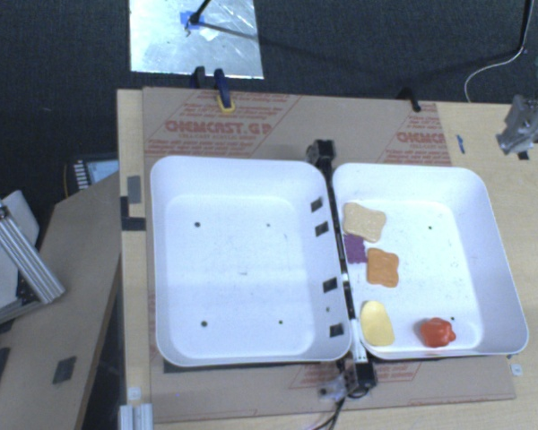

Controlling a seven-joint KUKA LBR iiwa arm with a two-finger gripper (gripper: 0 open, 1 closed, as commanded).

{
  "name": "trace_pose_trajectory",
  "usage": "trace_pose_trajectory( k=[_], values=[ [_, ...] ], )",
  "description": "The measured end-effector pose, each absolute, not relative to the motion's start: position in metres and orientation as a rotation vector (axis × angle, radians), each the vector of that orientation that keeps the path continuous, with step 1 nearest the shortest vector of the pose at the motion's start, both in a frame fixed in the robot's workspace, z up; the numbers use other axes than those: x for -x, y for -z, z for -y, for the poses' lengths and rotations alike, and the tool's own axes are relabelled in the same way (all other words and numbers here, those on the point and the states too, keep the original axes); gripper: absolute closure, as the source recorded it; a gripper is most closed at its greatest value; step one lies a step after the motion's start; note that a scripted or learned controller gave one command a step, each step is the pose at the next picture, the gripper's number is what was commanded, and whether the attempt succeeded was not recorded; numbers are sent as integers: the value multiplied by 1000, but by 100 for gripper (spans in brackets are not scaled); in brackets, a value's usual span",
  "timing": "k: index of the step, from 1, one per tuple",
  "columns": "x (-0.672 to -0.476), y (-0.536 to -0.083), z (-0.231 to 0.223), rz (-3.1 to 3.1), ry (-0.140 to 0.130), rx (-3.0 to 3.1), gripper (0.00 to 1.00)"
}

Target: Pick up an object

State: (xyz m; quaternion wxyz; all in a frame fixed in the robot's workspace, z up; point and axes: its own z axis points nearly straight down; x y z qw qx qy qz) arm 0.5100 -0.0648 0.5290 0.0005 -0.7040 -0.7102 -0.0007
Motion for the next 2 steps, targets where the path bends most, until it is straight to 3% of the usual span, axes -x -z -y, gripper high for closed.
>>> trace_pose_trajectory(
  k=[1, 2],
  values=[
    [-528, -371, -14, 2227, -13, 2201, 100],
    [-532, -434, -82, 2237, 12, 2211, 100]
  ],
)
